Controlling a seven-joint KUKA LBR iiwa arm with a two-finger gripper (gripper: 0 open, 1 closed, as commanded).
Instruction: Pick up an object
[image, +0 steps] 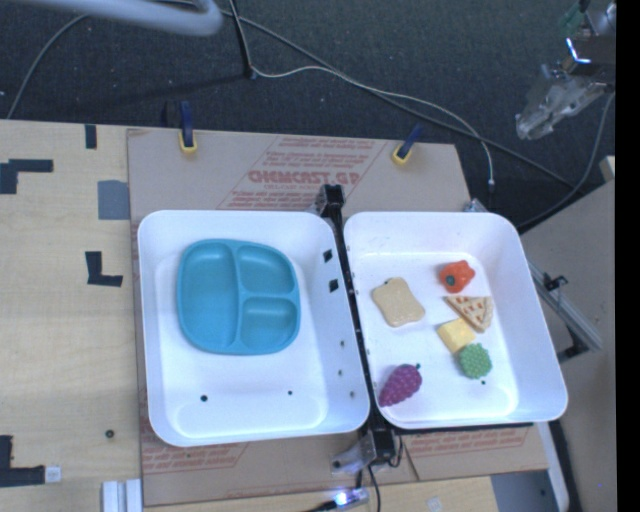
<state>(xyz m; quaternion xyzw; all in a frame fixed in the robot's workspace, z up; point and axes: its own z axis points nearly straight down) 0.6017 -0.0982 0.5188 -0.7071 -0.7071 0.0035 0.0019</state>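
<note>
The right bin (520, 400) holds several toy foods: a tan bread slice (398, 301), a red-orange pepper (457, 275), a pizza wedge (471, 310), a yellow cheese block (453, 335), a green broccoli piece (475, 360) and a purple grape bunch (400, 383). My gripper (563, 95) hangs at the top right corner of the camera view, high above the bench and well away from both bins, with nothing visibly in it. It is small and blurred there.
The left bin (160, 400) contains a blue divided plate (239, 297). A black clip joins the bins at the back (330, 198). Two yellow clamps (187, 140) (403, 152) pin the cardboard sheet. A cable (400, 100) runs across the dark floor behind.
</note>
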